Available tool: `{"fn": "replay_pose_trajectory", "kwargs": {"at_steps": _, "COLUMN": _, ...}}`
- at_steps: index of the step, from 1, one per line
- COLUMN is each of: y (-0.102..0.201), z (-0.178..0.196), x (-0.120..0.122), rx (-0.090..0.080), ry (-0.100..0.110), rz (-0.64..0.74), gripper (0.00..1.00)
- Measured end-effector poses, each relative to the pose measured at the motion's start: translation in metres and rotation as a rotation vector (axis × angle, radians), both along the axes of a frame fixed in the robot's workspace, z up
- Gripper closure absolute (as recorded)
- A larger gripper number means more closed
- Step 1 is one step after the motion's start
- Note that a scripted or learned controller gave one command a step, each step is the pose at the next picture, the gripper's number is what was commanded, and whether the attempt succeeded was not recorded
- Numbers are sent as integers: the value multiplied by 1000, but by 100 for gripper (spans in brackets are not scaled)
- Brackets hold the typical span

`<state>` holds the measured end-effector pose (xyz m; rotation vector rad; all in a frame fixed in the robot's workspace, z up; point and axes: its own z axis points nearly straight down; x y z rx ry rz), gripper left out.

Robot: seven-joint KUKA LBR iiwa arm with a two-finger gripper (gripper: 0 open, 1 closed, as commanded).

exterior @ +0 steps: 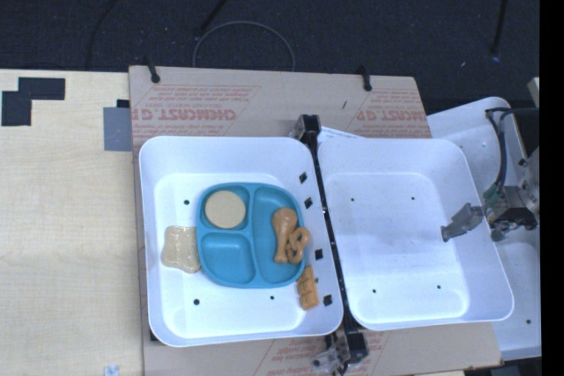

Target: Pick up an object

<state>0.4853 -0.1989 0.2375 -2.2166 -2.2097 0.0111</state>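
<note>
Brightness: even and moderate over the worktop (62,216); floor beyond its far edge dark.
Bins: the white bins (397,163) read bright, without blown glare.
Shadows: soft, faint, along inner bin walls.
Focus: slightly soft overall; low resolution, small details blurred.

Grey metal end effector (467,221) (dark cable looping above), pale wrist hardware behind.

A divided plate (231,264) lies in the left bin (167,167), right bin (441,158) beside.
</note>
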Motion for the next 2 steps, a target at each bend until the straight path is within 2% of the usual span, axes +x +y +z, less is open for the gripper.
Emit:
{"fn": "replay_pose_trajectory", "kwargs": {"at_steps": 1, "y": 0, "z": 6, "x": 2, "rx": -3, "ry": -12, "rz": 3, "gripper": 0}}
{"fn": "replay_pose_trajectory", "kwargs": {"at_steps": 2, "y": -5, "z": -46, "x": -7, "rx": 0, "ry": -5, "rz": 2, "gripper": 0}}
